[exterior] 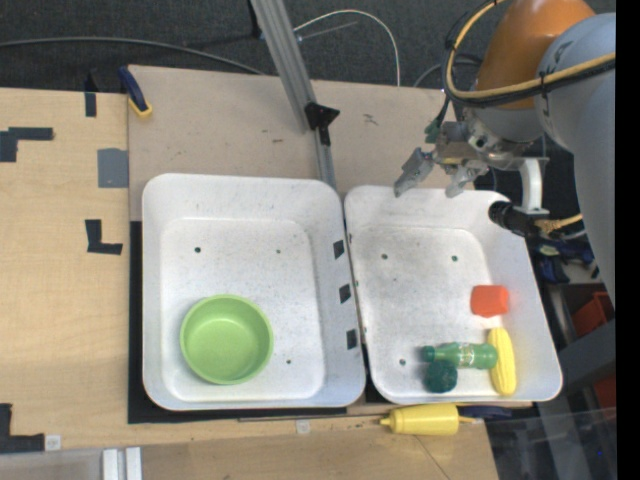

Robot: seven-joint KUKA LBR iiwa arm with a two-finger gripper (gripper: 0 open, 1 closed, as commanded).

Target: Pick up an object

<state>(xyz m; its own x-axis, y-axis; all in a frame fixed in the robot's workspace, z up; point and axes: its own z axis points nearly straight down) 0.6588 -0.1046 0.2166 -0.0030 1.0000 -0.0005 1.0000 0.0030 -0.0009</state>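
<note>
I've got the gripper [437, 175] above the right bin's [420, 218] far rim, fingers spread, holding nothing. The orange block [490, 301], banana [502, 359] and green bottle [457, 356] crowd the near corner, so I may grab two together or clip the wall
</note>
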